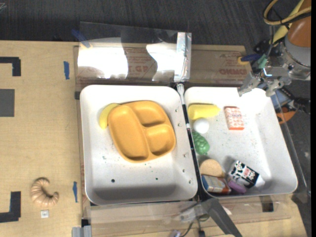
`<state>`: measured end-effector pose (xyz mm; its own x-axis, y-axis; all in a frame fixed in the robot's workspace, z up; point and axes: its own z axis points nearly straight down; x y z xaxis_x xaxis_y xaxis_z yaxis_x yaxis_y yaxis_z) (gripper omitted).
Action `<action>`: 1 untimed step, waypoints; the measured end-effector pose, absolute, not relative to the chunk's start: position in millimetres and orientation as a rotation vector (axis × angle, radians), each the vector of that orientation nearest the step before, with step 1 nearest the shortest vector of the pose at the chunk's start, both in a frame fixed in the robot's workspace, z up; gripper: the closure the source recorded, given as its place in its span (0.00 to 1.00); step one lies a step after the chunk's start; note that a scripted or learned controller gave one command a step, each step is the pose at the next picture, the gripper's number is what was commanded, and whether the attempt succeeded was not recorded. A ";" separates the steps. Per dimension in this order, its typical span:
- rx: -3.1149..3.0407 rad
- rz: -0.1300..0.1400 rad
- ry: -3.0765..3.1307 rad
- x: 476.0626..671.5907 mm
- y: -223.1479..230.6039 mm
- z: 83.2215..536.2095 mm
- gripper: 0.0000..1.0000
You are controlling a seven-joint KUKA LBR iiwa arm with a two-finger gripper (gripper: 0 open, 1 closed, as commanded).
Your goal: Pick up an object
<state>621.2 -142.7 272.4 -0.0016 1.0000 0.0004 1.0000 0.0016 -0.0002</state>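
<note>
One end effector [256,85] hangs over the far right corner of the right bin [276,147]; we cannot tell how it is set. We see nothing held in it. Nearest, down and to its left, lies an orange-and-white packet [234,118], apart from it. Farther left sit a yellow piece [202,111], a white ball [201,127] and a green lump [200,143].

The arm [300,36] shows an orange, rounded band at the frame's right edge, with a pale grey collar just below it. Below that sits a silver-grey metal wrist block with darker fittings. Yellow cables [282,6] loop in wide arcs above the band. A small blue piece [252,58] sticks out from the block's left side.
</note>
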 end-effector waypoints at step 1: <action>-2.034 -0.004 -2.401 614.9 -176.4 96.4 0.00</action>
<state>614.9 -176.4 96.4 -0.1643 0.9864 -0.0018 0.9864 0.1643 0.0050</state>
